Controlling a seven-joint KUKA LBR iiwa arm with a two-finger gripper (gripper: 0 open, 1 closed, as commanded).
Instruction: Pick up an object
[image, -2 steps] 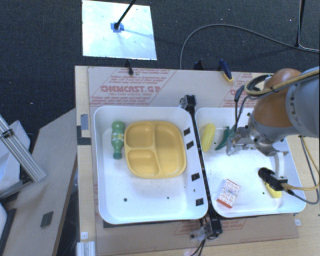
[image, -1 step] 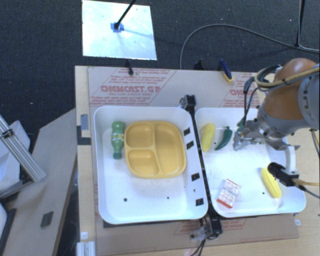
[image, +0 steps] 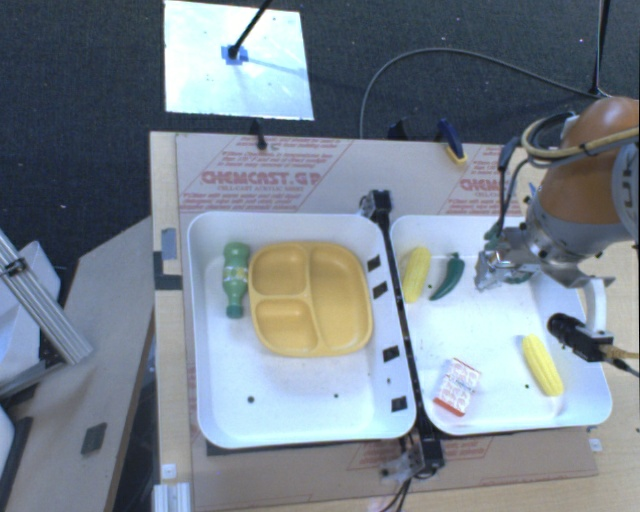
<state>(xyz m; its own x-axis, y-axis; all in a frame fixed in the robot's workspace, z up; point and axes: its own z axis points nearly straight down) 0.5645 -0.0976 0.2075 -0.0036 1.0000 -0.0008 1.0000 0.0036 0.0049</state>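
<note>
Two white bins sit side by side: the left bin (image: 215, 400) holds a yellow divided plate (image: 308, 298) with a green bottle (image: 235, 279) just left of it. The right bin (image: 500, 405) holds two corn cobs, one (image: 415, 273) at its far left and one (image: 542, 364) near right, a green pepper (image: 447, 277) and a small red-and-white packet (image: 456, 386). The gripper (image: 492, 272) hovers just right of the pepper, nothing visibly between its fingers; whether they are spread or closed I cannot tell.

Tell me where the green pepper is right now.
The green pepper lies in the right bin, near its upper-left corner, just right of a corn cob.
</note>
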